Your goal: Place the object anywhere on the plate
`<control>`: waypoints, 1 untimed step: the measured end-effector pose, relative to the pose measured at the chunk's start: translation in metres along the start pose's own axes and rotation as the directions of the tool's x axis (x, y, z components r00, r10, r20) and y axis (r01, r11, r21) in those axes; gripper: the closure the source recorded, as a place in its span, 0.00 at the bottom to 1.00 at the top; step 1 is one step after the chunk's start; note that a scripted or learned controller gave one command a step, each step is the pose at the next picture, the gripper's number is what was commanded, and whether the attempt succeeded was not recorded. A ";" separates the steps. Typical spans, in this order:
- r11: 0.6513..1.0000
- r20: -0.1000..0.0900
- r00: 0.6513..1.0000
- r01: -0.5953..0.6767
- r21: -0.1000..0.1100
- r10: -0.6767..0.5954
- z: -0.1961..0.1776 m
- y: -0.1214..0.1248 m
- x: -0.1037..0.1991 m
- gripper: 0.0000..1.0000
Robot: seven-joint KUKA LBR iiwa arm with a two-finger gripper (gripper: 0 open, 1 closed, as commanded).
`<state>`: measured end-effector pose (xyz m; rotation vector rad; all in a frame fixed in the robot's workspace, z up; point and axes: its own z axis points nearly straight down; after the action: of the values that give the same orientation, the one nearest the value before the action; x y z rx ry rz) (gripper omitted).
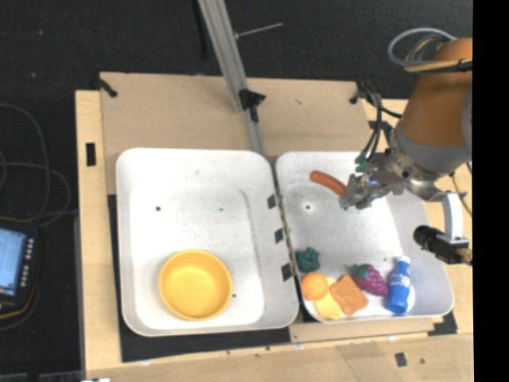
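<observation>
Camera view, from above at a slant: two shallow white bins side by side on a wooden bench. Left bin (159, 181) holding a yellow plate (196, 283) near its front edge. Right bin (334, 229) holding a reddish-orange sausage (327, 182) near the back, and along the front a green piece (307, 257), an orange (315, 285), a tan slice (349, 294), purple grapes (371, 280) and a blue bottle (399, 284).

Gripper (358, 193) low over the right bin, just beside the sausage's right end; jaw opening impossible to tell from here, nothing visibly held.

Probable step: picking the sausage. Best done by centring over its middle, closing across its narrow width, lifting clear of the bin walls, then carrying left to the plate.
</observation>
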<state>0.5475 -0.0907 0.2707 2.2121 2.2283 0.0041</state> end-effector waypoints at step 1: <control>1.000 0.001 1.000 -0.005 0.003 0.005 -0.004 0.028 0.044 1.00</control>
<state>0.5749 -0.0463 0.2746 2.2185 2.2234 -0.0006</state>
